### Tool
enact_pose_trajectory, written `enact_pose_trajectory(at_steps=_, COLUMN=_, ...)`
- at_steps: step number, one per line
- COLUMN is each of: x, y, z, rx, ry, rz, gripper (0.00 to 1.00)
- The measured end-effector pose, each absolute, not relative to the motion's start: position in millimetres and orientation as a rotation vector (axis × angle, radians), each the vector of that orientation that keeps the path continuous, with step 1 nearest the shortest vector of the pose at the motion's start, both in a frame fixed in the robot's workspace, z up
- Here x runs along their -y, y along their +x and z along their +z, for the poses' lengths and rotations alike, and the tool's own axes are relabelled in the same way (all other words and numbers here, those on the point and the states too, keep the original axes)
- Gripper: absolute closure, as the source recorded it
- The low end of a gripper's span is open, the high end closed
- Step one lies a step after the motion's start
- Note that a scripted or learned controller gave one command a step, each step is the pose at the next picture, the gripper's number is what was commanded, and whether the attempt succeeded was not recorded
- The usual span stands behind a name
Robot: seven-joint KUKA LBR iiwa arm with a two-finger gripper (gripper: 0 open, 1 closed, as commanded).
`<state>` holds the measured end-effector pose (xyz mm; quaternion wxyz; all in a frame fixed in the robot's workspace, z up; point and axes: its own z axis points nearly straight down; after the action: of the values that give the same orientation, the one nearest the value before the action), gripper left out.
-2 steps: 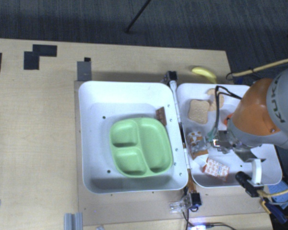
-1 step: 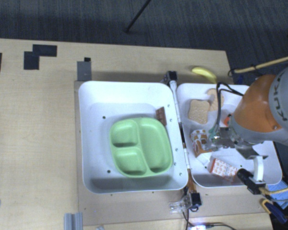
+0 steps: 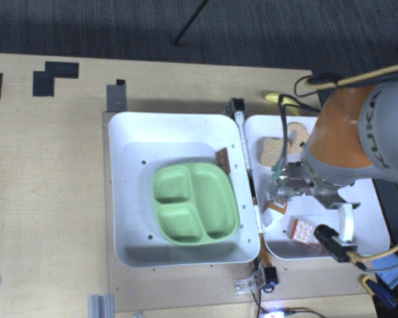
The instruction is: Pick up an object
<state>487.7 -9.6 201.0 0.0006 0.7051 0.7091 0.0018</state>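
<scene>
1. The gripper [image 3: 280, 192] is low in the right bin [image 3: 378, 227], by its left wall; whether it grips anything I cannot tell.
2. A small brown piece [image 3: 276, 207] lies just beneath it, a tan sponge [image 3: 272, 151] and patterned packet [image 3: 302, 231] nearby.
3. Nothing looks lifted, so the pick seems undone.
4. The left bin [image 3: 129, 177] holds a green tray [image 3: 194, 203].

Bright, even light; soft focus

**Colours on the bench**

Left bin [image 3: 123, 177]: white. Divided tray [image 3: 194, 203]: pale green, plain. Right bin [image 3: 378, 227]: white. Round piece [image 3: 272, 152]: tan. Small packet [image 3: 301, 231]: reddish-brown with pale checks. Arm [image 3: 358, 134]: grey, orange band. Bench [image 3: 46, 204]: light wood, black marks.
</scene>
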Motion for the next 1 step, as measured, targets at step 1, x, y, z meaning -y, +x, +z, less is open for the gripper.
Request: enact_pose_trajectory(at_steps=1, x=10.4, y=487.5, z=200.6, rx=-2.227, ry=2.214, rz=0.004, gripper=0.00)
